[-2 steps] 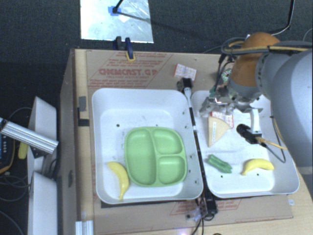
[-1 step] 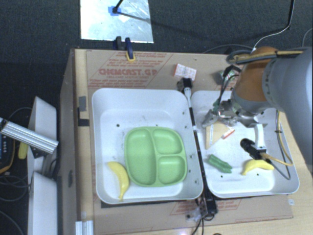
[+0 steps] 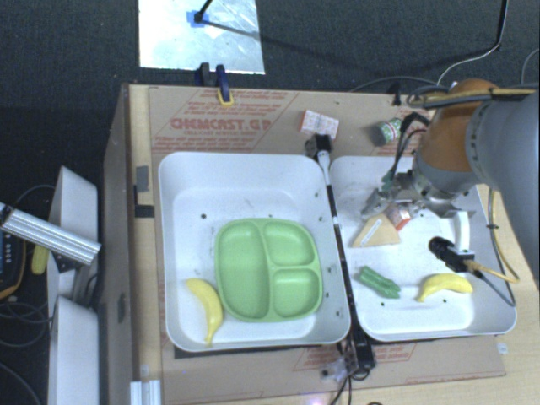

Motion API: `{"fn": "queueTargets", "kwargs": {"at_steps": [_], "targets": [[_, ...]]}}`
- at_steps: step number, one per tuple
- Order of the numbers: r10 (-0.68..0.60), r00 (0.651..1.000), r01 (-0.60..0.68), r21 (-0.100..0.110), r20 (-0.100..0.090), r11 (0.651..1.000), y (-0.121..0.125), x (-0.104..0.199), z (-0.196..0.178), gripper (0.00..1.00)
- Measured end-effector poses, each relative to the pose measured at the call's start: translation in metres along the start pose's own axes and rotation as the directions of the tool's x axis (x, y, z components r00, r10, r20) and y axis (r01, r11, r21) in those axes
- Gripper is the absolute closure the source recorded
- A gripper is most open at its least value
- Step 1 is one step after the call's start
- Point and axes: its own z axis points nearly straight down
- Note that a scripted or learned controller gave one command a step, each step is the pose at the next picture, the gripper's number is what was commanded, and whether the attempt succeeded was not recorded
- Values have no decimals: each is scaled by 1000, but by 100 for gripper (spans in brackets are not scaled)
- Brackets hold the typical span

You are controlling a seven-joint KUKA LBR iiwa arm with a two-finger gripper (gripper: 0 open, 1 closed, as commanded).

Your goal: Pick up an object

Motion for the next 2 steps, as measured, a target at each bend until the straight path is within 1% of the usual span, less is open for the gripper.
{"fn": "queueTargets", "kwargs": {"at_steps": [1, 2], "targets": [[-1, 1000, 1, -2, -1, 1000, 1, 0, -11, 100], [-3, 1000, 3, -2, -2, 1000, -7, 63, -101, 100]]}}
